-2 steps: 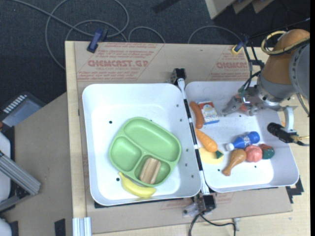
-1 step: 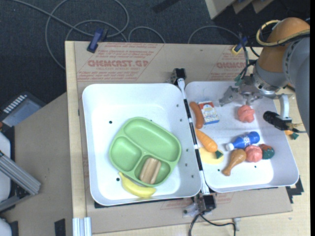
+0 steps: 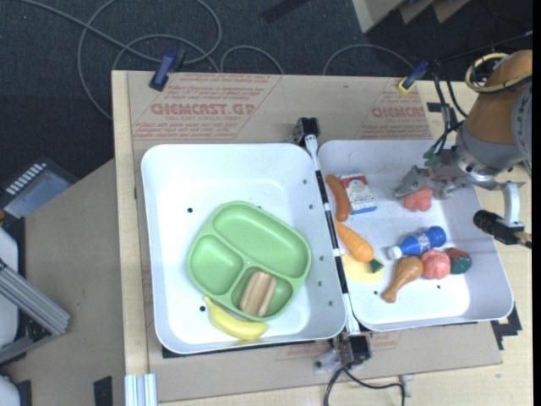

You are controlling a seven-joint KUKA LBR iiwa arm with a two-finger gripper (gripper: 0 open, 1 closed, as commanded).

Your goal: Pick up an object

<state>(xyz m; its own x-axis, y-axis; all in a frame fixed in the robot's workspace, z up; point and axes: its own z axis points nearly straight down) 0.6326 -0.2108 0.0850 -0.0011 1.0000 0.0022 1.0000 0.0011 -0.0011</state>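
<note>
Yellow plastic banana (image 3: 236, 321) lies in the left white bin (image 3: 169, 176). Over the right bin (image 3: 499, 294), the gripper (image 3: 420, 188) straddles a pink lumpy toy (image 3: 418, 199) — whether it is clenched, I cannot tell. Better to centre on it, then lift straight — neighbours are well apart.

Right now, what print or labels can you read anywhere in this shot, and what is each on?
"CHEMCAST GP": red print on the brown board under the bins, left side; smaller lines beneath are too blurred.
The same red print repeats at the right, too blurred to read.
Small carton: label too small.
Blue bottle: label unreadable.
</note>
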